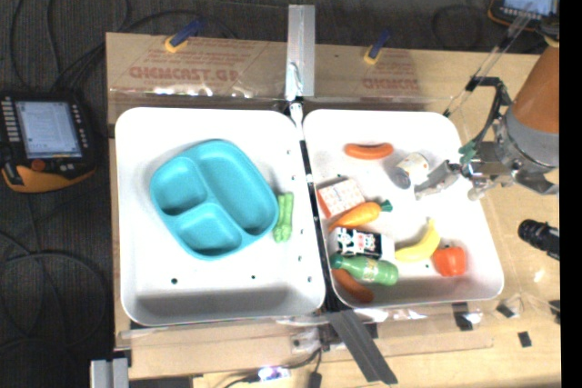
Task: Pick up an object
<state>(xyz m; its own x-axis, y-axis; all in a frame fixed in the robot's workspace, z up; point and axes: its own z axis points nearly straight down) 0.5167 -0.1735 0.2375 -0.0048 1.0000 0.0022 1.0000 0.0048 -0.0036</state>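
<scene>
The pincer point(447, 178) hangs over the right bin point(452, 130), spread apart and pinching nothing. Just beside it sits a small white cup point(412, 165). A carrot point(356, 213) covers part of a little box point(339, 194); its print is too small to read. Red letters on the surface point(173, 71) are blurry.

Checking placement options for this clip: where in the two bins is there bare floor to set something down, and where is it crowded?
Left bin: bare floor in front of the blue divided plate and along the left wall. Right bin: a bare patch between the hot dog and the rear wall. Crowded: the front, where carrot, banana, tomato and green bottle cluster.
</scene>
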